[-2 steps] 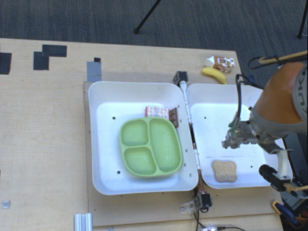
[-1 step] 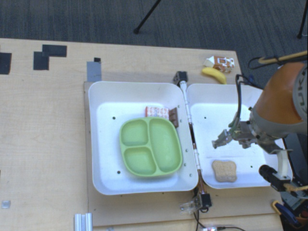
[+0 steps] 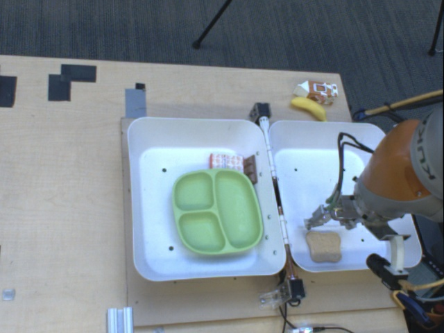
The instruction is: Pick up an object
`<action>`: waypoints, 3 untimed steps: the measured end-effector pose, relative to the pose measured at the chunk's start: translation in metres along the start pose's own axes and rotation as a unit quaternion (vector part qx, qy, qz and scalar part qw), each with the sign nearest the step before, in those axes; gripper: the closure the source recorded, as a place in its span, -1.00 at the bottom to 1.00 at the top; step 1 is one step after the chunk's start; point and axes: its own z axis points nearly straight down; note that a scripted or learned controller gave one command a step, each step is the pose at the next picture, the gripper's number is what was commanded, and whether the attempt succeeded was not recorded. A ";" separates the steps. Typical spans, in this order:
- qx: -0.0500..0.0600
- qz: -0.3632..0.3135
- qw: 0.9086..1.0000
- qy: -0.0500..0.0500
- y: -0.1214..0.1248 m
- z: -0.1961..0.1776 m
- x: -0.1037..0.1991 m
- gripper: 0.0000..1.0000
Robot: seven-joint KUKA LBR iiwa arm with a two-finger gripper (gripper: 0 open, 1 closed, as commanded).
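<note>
Dark carpet lies beyond a pale wooden bench (image 3: 62,186) bearing two white bins. Left bin (image 3: 149,207) holds a green divided plate (image 3: 217,212); right bin (image 3: 305,161) holds a tan sponge-like block (image 3: 324,245) at its near edge. Just above it hovers the gripper (image 3: 320,217), seemingly parted and empty: the approach step, with descent and closing next.

Grey arm (image 3: 423,158) with a broad orange band (image 3: 392,168), black cable (image 3: 341,159), metallic end effector (image 3: 318,218).

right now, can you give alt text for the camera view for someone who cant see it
A grey and orange robot arm's gripper hovers just above a tan block in the right white bin. The left white bin holds a green divided plate and a small red-and-white box.
</note>
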 end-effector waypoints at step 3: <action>-0.002 -0.002 1.000 0.000 0.002 -0.084 0.076 -1.00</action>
